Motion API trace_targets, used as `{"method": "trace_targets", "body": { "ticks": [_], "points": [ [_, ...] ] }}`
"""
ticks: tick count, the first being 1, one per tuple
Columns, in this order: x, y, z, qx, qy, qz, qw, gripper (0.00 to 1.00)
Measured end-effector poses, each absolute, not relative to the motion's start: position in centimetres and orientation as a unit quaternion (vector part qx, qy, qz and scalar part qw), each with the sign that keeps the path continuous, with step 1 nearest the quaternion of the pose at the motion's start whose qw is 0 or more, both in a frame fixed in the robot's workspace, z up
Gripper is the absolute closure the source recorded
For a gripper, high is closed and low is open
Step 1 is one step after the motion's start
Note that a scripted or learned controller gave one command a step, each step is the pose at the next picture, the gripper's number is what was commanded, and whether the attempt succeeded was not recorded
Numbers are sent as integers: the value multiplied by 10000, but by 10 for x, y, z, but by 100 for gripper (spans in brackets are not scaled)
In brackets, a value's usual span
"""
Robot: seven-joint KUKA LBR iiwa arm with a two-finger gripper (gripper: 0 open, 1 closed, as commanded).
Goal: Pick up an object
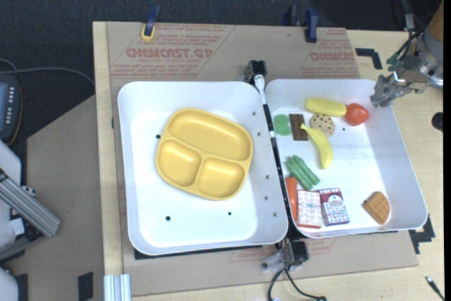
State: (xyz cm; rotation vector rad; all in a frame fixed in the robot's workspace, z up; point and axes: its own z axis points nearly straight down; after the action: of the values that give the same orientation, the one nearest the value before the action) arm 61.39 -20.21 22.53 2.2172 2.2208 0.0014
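Observation:
The right bin point(402, 151) holds toy food: a yellow corn cob point(325, 107), a red tomato point(357, 114), a cookie point(322, 123), a banana point(320, 145), a green round piece point(282, 125), a brown bar point(297, 127), green beans point(303, 171), an orange carrot point(292, 192), two small red-and-white cartons point(322, 208) and a waffle point(377, 207). My gripper point(385, 92) hangs over the bin's far right corner, just right of the tomato. Nothing shows between its fingers.
The left bin point(134, 151) holds a yellow three-compartment plate point(204, 153). Clamps point(149, 26) hold the cardboard-covered bench at its far edge. The arm comes in from the upper right.

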Motion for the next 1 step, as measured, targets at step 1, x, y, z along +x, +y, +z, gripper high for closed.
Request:
{"method": "trace_targets", "body": {
  "ticks": [1],
  "points": [
    [631, -158, 226, 7053, 7089, 12, 14, 100]
  ]
}}
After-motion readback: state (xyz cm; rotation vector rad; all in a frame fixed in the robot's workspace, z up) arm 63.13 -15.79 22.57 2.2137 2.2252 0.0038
